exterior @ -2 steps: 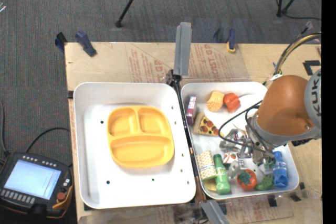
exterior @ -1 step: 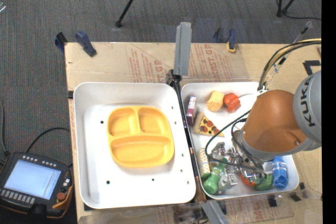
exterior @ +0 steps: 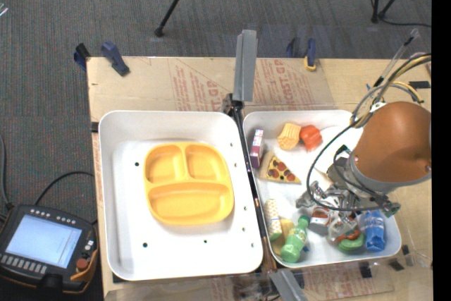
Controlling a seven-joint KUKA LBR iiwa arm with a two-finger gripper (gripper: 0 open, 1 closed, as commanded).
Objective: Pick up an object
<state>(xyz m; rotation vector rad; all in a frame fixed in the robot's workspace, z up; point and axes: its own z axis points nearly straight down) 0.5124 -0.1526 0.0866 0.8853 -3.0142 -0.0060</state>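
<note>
Hand point(exterior: 337, 211) low in right bin point(exterior: 318, 115), beside blue bottle point(exterior: 373, 230) — red-grey toy point(exterior: 320, 220) directly under it; grip cannot be told.

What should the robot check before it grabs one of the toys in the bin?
1. Gripper is over the right bin, low among the toys near its front: ok.
2. One toy singled out under it: not ok. The blue bottle, green bottle and other small items crowd together there.
3. A toy already held: cannot tell; the wrist and cables hide that spot.
4. Easier targets lie apart: ok. The pizza slice and the orange toy sit separately toward the back.
5. Drop spot ready: ok. The yellow tray lies flat in the left bin.
</note>
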